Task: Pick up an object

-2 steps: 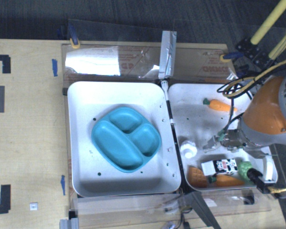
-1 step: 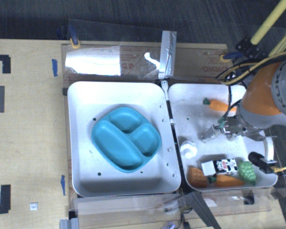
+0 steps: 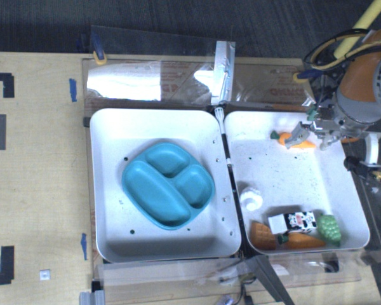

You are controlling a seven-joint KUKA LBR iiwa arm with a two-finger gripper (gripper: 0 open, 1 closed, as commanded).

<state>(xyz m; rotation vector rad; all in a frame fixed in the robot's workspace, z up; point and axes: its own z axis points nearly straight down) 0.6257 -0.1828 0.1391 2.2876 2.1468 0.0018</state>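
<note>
Hovering our gripper (image 3: 311, 131) low over the small orange toy (image 3: 292, 141) at the right bin's (image 3: 343, 189) far side, we cannot tell its finger state, so nothing counts as lifted yet and the pick remains.

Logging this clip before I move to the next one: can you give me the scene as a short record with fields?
left bin: holds a blue divided plate
right bin: orange object near far edge; white round piece by the divider; green toy, small black-and-white box and brown piece clustered at near edge
gripper: at the right bin's far right, beside the orange object
grasp: cannot tell
</note>
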